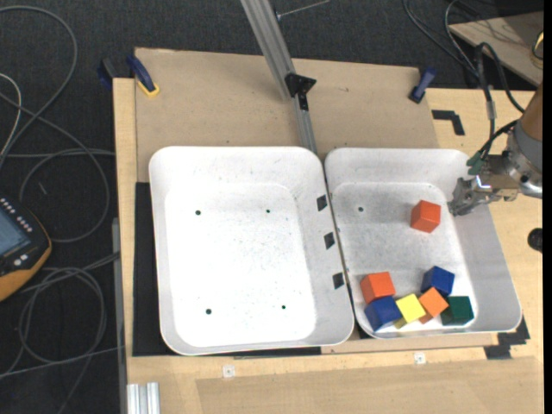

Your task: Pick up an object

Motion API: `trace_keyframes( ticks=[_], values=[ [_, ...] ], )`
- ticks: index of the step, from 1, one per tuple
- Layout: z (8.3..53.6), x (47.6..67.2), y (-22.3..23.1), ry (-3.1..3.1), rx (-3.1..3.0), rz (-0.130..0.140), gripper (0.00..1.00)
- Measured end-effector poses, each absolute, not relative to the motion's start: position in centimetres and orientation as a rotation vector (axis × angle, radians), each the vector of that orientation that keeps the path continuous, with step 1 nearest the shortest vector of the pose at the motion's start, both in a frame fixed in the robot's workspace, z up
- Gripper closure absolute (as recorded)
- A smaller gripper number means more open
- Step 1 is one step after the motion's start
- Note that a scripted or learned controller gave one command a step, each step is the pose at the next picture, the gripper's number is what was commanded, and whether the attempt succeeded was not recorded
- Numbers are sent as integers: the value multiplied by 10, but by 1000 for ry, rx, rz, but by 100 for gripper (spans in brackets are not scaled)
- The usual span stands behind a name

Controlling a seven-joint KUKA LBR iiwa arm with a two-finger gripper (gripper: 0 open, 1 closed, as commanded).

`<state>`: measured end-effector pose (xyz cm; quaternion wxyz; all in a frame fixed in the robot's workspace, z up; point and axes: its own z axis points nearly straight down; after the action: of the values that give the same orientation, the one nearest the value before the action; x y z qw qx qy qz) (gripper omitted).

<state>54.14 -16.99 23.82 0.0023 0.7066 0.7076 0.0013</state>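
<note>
Two white bins are set side by side on the bench (224, 93). The left bin (164, 231) is bare apart from a few dark dots on its floor. The right bin (496, 274) holds all the blocks.

A lone orange block (425, 216) is placed in the far right part of the right bin, well apart from the rest. The others are gathered along the near edge, toward the near right corner: an orange cube (377, 285), a blue block (383, 313) just in front of it, a yellow block (410, 308) touching the blue one, a small orange block (433, 301) beside the yellow, a second blue block (439, 279) behind that, and a green block (460, 310) nearest the corner.

The gripper (466, 198) is seen at the right rim of the right bin, near its far right corner, just beside the lone orange block but apart from it. Nothing is seen between its fingers; whether they are spread or closed cannot be told.

A grey pole (272, 37) is slanted across the far side of the bench, and blue clamps (143, 74) are fixed at its far corners.
</note>
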Motion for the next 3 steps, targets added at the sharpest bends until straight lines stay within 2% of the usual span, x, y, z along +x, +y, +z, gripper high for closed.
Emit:
trace_keyframes(
  ticks=[1, 2, 3],
  values=[
    [237, 542, -109, 2232, 2216, 3, 100],
    [247, 554, -52, 2230, 2212, 6, 100],
    [236, 561, -4, 2230, 2217, 0, 100]
  ],
)
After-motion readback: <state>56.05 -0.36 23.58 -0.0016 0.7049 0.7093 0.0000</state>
